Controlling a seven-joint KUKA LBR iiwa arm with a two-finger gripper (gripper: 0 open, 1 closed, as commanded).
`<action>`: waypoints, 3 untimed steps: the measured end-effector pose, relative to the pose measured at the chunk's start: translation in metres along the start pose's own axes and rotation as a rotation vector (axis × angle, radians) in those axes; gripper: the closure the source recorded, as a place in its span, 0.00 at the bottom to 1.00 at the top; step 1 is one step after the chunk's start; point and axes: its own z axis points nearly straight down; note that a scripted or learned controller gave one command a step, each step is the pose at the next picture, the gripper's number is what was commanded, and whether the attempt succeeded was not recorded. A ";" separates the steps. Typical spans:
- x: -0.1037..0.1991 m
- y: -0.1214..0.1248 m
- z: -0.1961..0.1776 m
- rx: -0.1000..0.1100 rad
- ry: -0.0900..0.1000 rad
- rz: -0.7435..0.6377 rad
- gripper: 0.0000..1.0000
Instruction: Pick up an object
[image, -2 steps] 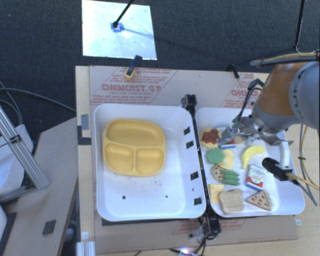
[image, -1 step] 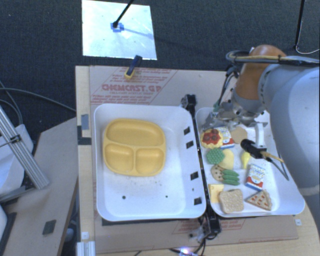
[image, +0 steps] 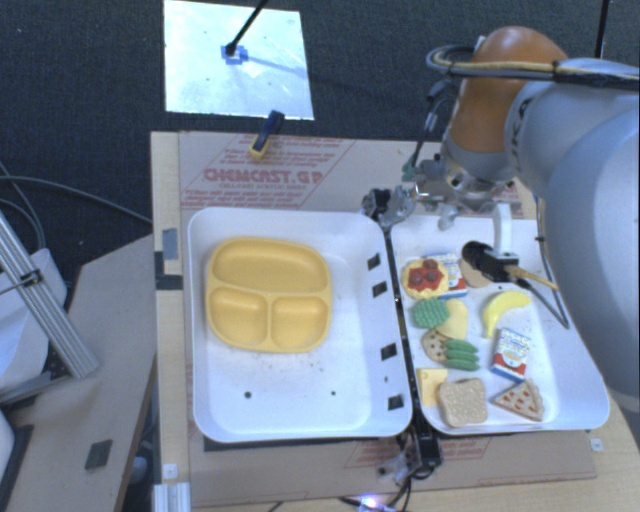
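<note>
Fingers (image: 392, 203) apparently spread, empty, at right bin's (image: 565, 365) far rim; pizza toy (image: 425, 277) near, apart.

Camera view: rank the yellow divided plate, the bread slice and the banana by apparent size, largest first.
1. yellow divided plate, clearly largest.
2 and 3. bread slice and banana look about alike; I won't rank them.
</note>
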 end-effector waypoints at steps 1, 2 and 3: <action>-0.005 0.000 -0.006 0.002 -0.003 0.000 1.00; 0.077 -0.001 0.007 0.007 0.001 -0.001 1.00; 0.132 -0.018 0.046 0.011 0.000 0.001 1.00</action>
